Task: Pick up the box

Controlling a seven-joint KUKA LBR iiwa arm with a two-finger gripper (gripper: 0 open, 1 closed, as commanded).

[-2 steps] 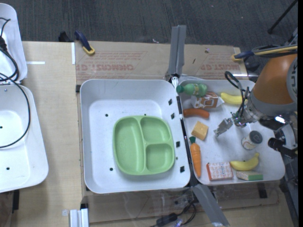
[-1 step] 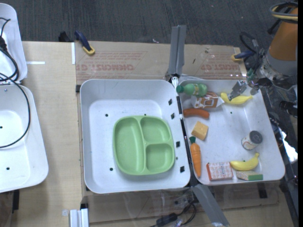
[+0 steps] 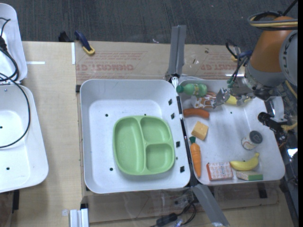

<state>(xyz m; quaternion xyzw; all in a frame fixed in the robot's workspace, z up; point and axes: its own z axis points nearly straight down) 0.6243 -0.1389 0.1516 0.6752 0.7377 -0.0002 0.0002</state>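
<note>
Box lies well apart from pincer.

Bright, even overhead light with soft short shadows, mild glare on the white bins, slightly soft focus.

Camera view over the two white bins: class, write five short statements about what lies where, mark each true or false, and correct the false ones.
1. The green divided plate lies in the left bin. True.
2. The box lies at the far edge of the right bin. False: it lies near the front edge, beside the banana.
3. The carrot lies in the right bin, close to the wall between the bins. True.
4. The gripper is directly over the box. False: it is at the far end of the right bin, near the green vegetable.
5. The banana lies on the green divided plate. False: it is in the right bin.
</note>
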